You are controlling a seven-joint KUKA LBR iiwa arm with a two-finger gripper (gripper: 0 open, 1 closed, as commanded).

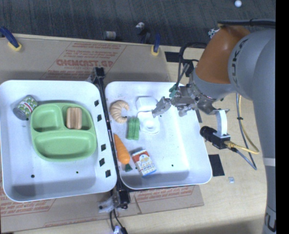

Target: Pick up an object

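Note:
My gripper (pixel 172 108) hangs over the right part of the right bin (pixel 183 150), open, with nothing between its fingers. Its left finger (pixel 159 107) is close to a white cup-like object (pixel 147 104) at the bin's back. Further left a tan croissant (pixel 119 110) lies near the bin's left wall. In front of it I see a green block (pixel 133 128), a second white piece (pixel 150 126), an orange carrot (pixel 122 150) and a small red and white carton (pixel 144 162).
The left bin (pixel 17 174) holds a green divided tray (pixel 61 143) with a tan block (pixel 73 117) in one compartment. A small can (pixel 24 106) lies at its back left. A black divider (pixel 103 126) separates the bins.

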